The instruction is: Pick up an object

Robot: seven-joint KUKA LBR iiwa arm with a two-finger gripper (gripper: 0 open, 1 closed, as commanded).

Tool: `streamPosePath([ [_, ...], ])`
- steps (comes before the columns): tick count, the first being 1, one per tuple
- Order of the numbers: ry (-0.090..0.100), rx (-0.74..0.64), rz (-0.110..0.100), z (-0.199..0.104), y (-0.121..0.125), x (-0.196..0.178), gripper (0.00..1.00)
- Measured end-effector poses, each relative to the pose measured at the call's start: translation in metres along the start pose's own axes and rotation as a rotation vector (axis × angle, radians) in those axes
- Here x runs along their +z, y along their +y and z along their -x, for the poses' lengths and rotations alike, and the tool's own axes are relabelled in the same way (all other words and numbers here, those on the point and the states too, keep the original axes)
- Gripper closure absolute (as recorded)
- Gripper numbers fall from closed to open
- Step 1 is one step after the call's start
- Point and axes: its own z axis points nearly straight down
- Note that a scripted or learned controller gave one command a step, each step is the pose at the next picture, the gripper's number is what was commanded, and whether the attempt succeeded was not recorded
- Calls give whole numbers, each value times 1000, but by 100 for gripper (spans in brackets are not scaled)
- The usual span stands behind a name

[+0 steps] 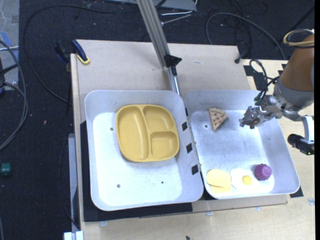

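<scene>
In the right bin (235,149) lie a tan waffle-like wedge (217,118) at the back, a yellow slice (219,179), a fried-egg toy (244,179) and a purple piece (262,172) along the front. My gripper (248,120) hangs over the bin's back right part, a short way right of the wedge and apart from it. Nothing shows between its fingers.
The left bin (105,184) holds a yellow divided plate (148,133). A metal pole (155,26) slants down to the gap between the bins. The arm's grey and orange body (300,69) stands over the right bin's far right edge. Cables lie on the floor around the bench.
</scene>
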Motion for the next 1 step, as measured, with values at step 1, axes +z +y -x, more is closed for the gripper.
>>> streamPosePath([
  [1, -1, 0, 0, 2, 0, -64, 100],
])
